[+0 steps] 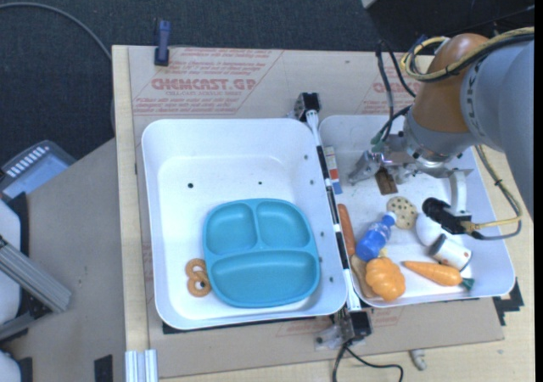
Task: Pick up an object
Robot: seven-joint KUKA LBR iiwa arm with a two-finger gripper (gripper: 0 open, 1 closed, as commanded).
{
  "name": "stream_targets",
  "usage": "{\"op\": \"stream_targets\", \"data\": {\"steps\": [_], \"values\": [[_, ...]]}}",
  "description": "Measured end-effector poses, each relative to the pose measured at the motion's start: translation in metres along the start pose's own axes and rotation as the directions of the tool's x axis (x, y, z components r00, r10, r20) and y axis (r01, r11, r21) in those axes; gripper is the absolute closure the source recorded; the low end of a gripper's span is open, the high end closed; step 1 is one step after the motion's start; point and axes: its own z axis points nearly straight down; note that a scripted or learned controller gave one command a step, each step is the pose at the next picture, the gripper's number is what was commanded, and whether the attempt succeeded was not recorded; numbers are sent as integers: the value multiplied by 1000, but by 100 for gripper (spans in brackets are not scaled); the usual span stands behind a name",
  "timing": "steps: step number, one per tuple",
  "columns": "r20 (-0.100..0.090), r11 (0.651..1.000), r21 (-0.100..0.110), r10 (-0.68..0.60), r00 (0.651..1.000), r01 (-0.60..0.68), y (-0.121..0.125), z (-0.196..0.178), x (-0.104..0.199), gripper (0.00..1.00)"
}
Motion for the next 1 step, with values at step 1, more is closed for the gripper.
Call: {"op": "stream_targets", "data": {"steps": [1], "values": [[2,1000,-3,0,1000,0,32,-1,-36,0]]}}
